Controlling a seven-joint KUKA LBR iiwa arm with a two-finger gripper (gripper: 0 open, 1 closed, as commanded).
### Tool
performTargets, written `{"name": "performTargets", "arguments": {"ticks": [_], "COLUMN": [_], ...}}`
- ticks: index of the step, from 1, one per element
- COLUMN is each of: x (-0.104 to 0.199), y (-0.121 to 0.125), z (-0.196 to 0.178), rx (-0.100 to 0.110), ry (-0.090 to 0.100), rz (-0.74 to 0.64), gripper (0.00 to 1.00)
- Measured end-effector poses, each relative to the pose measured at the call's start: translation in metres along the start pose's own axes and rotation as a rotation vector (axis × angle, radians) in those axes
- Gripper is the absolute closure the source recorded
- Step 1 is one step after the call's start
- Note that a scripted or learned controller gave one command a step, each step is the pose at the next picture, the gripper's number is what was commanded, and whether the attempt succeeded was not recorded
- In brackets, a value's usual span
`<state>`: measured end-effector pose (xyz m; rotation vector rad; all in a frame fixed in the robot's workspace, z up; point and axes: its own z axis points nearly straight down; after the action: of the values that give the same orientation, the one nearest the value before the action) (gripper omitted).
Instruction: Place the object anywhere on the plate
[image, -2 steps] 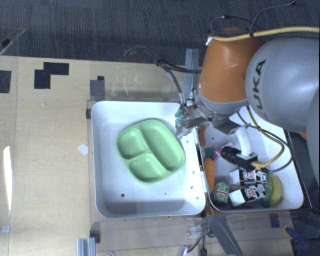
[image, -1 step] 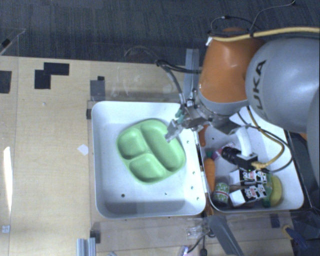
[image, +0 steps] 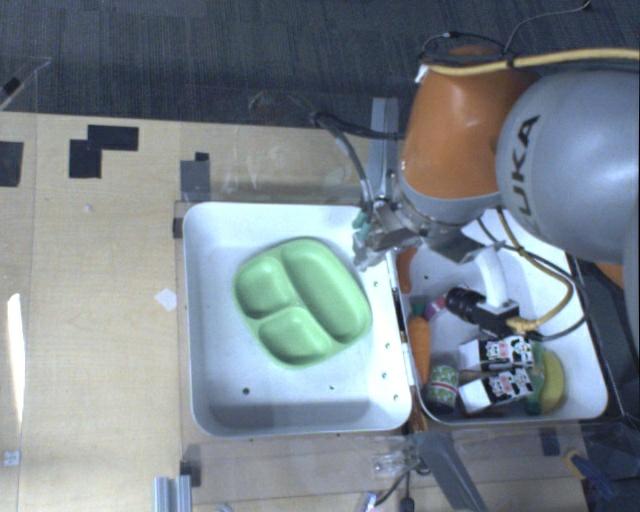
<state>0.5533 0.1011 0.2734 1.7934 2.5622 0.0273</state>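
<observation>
A green plate with three compartments lies tilted in the left white bin. My gripper hangs over that bin's upper right corner, just beyond the plate's far right rim and next to the wall shared by the two bins. I see nothing held under it. Loose objects lie in the right bin: an orange carrot, a small can, a black and white carton and a yellow-green banana.
The grey and orange arm covers the upper part of the right bin. The objects crowd that bin's lower half. White floor shows around the plate in the left bin, widest along its near side.
</observation>
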Motion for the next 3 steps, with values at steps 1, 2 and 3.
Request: {"name": "performTargets", "arguments": {"ticks": [1, 2, 3], "x": [0.013, -0.057, -0.057], "y": [0.025, -0.007, -0.007], "z": [0.050, -0.006, -0.006], "rx": [0.019, 0.012, 0.012], "ry": [0.001, 0.000, 0.000], "rz": [0.041, -0.277, -0.277], "gripper": [1.00, 1.00, 0.00]}}
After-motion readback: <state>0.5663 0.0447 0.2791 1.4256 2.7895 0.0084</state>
